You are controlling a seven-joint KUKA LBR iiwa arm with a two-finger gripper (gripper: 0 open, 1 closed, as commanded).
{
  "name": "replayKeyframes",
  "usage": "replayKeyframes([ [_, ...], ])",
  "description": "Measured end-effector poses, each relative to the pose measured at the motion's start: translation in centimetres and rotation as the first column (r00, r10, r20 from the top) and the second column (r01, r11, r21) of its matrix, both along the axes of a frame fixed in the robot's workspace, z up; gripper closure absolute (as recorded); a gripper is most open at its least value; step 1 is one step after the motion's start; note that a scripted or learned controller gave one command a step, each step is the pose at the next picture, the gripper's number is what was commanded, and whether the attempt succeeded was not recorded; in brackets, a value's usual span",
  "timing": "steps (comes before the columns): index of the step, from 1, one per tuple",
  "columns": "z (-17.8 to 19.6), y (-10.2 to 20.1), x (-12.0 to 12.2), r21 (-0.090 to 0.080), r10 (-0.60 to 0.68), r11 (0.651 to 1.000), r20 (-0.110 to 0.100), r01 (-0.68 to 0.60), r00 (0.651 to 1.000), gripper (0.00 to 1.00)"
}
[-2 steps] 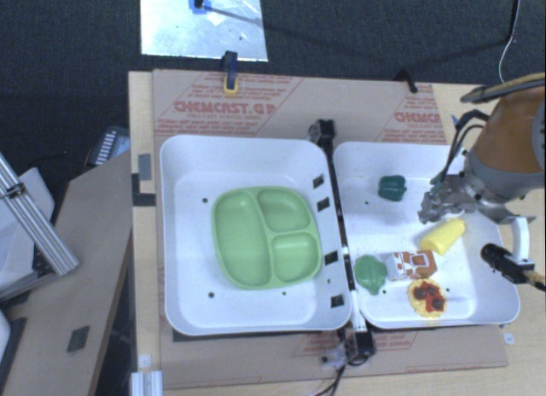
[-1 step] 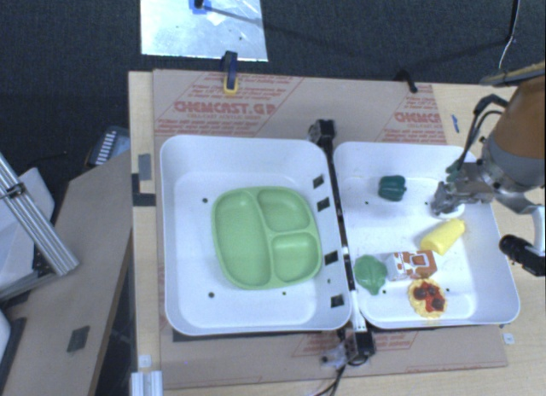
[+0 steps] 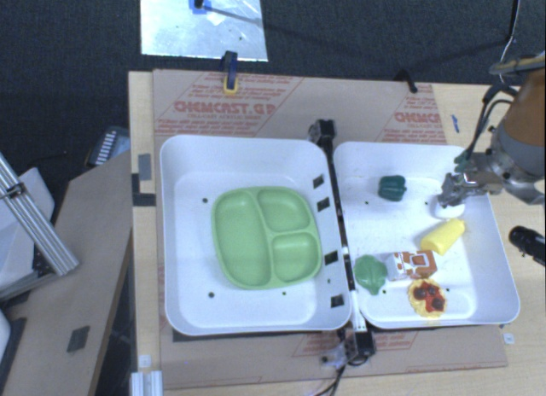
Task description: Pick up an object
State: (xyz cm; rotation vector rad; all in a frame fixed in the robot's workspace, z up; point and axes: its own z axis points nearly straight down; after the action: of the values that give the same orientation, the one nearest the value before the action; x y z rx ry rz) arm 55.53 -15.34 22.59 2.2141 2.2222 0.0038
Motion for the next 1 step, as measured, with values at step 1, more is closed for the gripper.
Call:
replayKeyframes([
  [1, -0.30, 4.69, -1.16, 0.003, 0.005, 1.000, -0.003, -0.005, 1.000, 1.00],
])
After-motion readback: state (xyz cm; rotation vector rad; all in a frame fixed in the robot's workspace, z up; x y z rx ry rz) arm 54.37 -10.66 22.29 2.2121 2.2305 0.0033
